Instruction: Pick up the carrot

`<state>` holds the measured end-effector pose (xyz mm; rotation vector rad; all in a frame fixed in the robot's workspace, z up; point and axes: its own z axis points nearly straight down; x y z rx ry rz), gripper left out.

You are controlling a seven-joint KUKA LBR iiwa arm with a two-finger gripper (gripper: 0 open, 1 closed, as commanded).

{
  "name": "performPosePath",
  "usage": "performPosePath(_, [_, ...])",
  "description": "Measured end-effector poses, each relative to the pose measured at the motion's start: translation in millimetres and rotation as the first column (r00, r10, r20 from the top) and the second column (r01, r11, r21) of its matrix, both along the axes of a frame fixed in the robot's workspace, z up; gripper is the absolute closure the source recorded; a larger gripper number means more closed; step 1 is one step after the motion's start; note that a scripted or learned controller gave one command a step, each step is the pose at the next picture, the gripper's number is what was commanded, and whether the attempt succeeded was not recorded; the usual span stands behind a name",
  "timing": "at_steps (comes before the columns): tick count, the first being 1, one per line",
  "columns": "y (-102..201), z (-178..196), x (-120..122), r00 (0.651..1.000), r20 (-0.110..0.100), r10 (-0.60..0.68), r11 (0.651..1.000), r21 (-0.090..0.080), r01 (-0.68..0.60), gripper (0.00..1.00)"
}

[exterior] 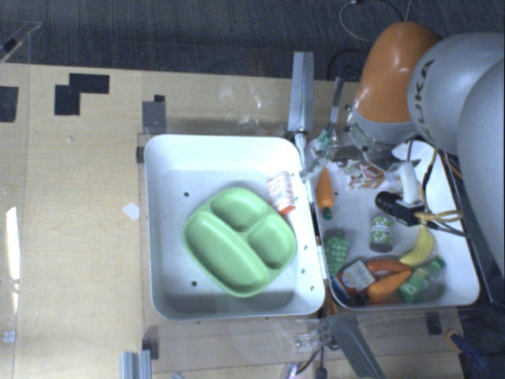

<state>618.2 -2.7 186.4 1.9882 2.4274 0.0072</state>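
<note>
An orange carrot [324, 189] with a green tip pointing toward the front sits at the left edge of the right bin [461, 287], close to the wall between the bins. My gripper [319, 155] is directly above the carrot's upper end, at the back left corner of that bin. The wrist hides the place where they meet, so contact cannot be judged. A second orange, carrot-like piece [388, 285] lies in the pile at the front of the right bin.
The left bin [170, 290] holds a green divided plate [241, 239] and a small red-and-white packet [282, 191] by its right wall. The right bin also holds a banana [420, 249], a small can [382, 231], a green knobbly item [337, 251] and other toy food.
</note>
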Motion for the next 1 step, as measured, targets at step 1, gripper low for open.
performPosePath(1, [6.4,-1.4,-7.0,0.999,-0.002,0.051,0.999,-0.001,-0.051,0.0])
